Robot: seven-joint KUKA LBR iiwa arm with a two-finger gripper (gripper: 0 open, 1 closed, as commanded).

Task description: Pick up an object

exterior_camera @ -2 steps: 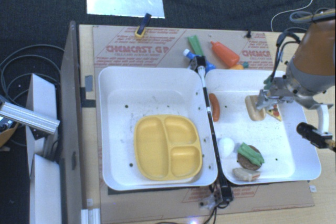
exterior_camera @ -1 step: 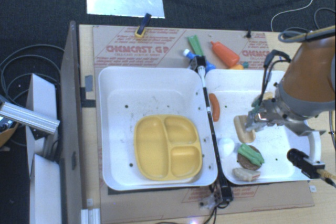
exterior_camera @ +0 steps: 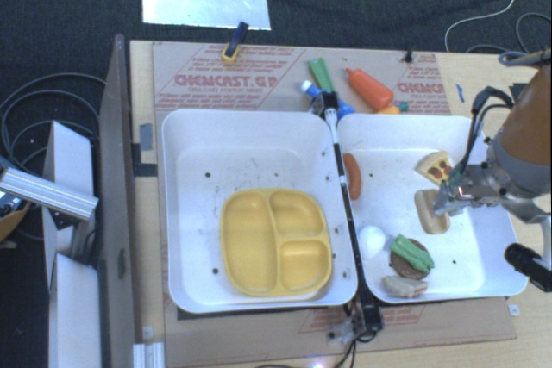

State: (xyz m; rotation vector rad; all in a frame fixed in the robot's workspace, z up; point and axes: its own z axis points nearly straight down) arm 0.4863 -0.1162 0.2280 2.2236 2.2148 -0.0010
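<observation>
My pincer (exterior_camera: pixel 450 201) over the right-hand shallow white bin (exterior_camera: pixel 483 267).
It hangs touching the tan bread-shaped piece (exterior_camera: pixel 431 214); its opening I cannot tell.

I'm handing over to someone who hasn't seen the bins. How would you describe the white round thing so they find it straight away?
Look in the right-hand white bin, along its left wall beside the divider. The small white egg-like ball lies there, below the orange-red sausage and left of the green-topped burger toy. It is the only plain white, round item among coloured food toys.
</observation>
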